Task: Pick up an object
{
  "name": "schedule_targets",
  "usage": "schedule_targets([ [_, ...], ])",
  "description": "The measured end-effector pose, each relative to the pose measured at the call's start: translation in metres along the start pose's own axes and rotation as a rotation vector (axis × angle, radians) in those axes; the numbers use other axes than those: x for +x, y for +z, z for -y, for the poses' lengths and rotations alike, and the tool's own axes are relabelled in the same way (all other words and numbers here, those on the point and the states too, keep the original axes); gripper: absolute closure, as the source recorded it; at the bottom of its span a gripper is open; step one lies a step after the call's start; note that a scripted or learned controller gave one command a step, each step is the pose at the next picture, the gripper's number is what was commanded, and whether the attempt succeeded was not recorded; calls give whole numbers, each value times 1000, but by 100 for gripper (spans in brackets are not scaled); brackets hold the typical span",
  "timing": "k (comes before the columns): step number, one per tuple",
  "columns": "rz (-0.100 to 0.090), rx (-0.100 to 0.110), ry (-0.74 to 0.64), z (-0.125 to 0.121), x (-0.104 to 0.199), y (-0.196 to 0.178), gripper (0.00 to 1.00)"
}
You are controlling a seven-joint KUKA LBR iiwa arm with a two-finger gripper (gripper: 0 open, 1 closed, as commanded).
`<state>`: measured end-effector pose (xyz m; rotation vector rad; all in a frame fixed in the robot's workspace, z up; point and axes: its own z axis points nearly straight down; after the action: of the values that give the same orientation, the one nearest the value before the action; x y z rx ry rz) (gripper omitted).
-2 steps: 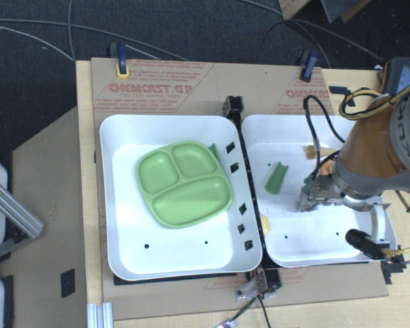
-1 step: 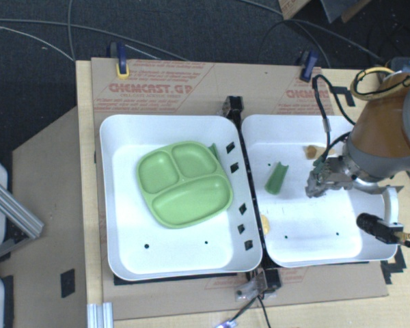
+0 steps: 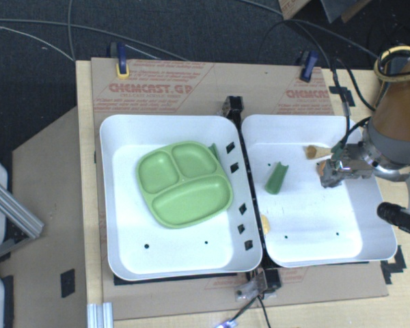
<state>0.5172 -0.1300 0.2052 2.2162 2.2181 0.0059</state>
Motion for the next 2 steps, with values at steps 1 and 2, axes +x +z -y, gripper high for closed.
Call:
schedule_targets([
  [1,0,0,-1,7,4,-55,100],
  [2,-1,3,-1,6,4,-76,100],
])
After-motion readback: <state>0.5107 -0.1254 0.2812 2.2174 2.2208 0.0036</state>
